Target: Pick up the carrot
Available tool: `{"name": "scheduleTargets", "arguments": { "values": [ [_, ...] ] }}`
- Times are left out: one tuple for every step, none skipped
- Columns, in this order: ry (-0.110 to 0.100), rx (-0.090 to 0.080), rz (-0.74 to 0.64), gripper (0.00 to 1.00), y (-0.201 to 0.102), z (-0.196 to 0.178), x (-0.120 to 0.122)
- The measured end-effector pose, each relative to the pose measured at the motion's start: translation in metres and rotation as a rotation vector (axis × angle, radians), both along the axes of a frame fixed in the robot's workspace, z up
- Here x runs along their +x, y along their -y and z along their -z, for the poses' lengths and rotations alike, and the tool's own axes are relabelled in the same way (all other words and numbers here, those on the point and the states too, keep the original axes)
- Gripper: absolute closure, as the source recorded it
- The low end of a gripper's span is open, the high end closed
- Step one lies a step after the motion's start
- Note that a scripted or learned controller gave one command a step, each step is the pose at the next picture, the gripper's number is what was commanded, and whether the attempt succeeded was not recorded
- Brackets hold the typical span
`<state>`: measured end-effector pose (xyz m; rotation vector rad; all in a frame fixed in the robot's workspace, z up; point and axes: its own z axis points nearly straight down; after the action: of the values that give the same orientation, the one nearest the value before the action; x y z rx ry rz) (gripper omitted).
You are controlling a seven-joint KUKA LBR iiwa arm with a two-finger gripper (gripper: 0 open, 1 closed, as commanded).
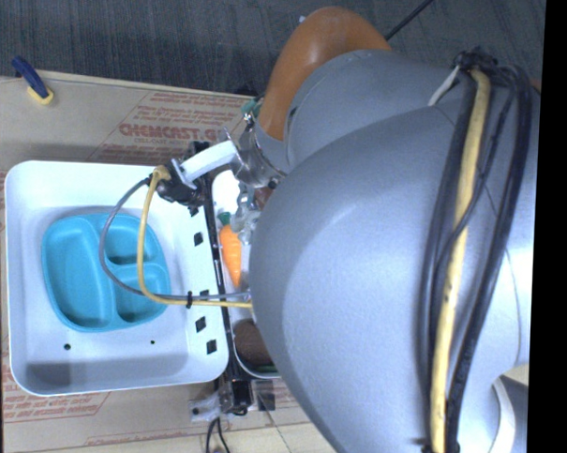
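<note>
The orange carrot (pixel 231 253) shows as a narrow strip just right of the divider between the two bins, lying in the right bin beside the arm's edge. The big grey arm (pixel 395 245) with its orange band (pixel 314 53) covers most of the right bin. A white wrist part (pixel 211 160) with black fittings sticks out over the divider, above the carrot. The gripper's fingertips are hidden under the arm.
The left white bin (pixel 25 350) holds a blue divided tray (pixel 103 269). A yellow and grey cable (pixel 146 252) loops over that tray. A dark brown object (pixel 250 346) peeks out below the carrot. Cardboard lies under the bins, with a blue-and-yellow item (pixel 32 78) at its far-left corner.
</note>
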<state>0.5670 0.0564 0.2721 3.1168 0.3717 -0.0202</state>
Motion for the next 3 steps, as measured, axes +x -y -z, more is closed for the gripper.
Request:
{"name": "scheduleTargets", "arguments": {
  "values": [
    [0.0,0.004,-0.012,1.0,-0.064,0.0,-0.04],
    [-0.001,0.015,-0.572,1.0,-0.007,-0.015,-0.029],
    [0.006,0.013,-0.747,1.0,0.049,-0.075,-0.02]
  ]
}}
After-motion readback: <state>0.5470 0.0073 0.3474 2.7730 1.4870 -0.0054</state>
